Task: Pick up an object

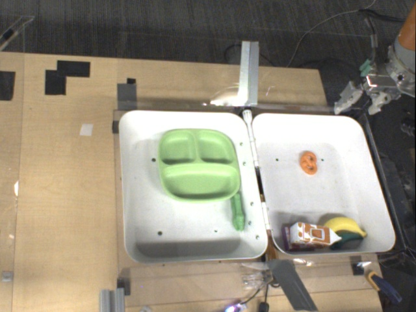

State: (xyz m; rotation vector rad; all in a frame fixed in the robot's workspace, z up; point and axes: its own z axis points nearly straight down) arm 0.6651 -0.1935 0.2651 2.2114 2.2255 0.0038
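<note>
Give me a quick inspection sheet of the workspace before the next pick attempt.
Surface: wooden bench bearing left bin and right bin.
Job's things: green divided tray and green stick in left bin; orange piece, brown carton and banana in right bin.
Clutter: black tape marks on bench.
Gripper: gripper beyond right bin's far right corner, holding nothing.
Cables: cable on floor.
Surroundings: dark floor.

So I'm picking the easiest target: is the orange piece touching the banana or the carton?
Apart. The camera view shows the orange piece alone on bare white floor of the right bin, well above the banana and carton by the bin's near wall.
</note>
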